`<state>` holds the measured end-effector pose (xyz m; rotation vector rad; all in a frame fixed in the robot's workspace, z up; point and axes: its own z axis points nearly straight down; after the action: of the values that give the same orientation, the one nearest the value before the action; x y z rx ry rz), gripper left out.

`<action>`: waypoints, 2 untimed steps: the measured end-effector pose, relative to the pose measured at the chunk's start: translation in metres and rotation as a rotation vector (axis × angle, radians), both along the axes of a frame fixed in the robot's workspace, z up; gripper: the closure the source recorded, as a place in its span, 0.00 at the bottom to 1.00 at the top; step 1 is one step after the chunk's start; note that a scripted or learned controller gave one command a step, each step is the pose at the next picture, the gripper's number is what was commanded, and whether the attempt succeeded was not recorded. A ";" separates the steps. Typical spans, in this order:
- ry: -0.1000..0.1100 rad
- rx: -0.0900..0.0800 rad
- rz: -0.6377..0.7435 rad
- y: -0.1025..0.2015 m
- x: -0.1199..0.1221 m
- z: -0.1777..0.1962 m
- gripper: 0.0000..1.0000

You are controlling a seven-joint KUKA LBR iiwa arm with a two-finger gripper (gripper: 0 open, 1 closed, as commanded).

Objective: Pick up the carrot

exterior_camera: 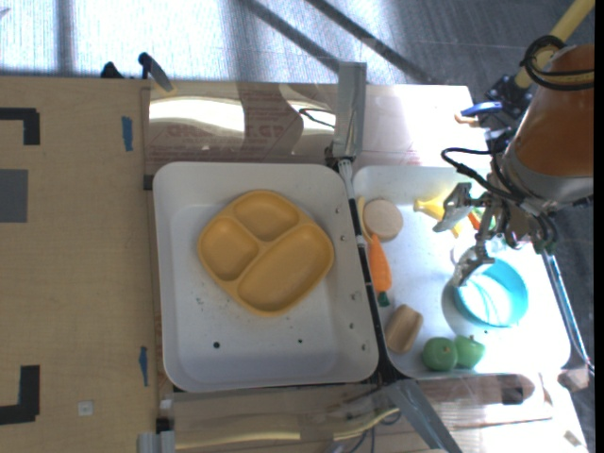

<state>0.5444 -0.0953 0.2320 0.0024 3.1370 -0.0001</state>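
The carrot (378, 265) is orange with a green stub at its near end. It lies along the left wall of the right bin (425, 324), just below a round beige slice (382, 219). My gripper (469, 264) hangs over the right half of that bin, above the rim of a blue bowl (493, 295), well to the right of the carrot and apart from it. Its fingers point down with a gap between them, and nothing sits in that gap.
In the left bin (189, 347) lies a yellow divided plate (266, 250). The right bin also holds a yellow banana-like piece (431, 206), a tan bread piece (403, 327) and a green apple-like fruit (450, 352). A metal post (348, 111) stands behind the bins' divider.
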 end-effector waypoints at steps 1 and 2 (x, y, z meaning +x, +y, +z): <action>0.009 0.004 -0.052 0.067 0.023 -0.050 0.00; 0.011 0.000 -0.099 -0.004 0.012 -0.123 0.00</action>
<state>0.5561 -0.0988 0.1089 0.1581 3.1437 -0.0005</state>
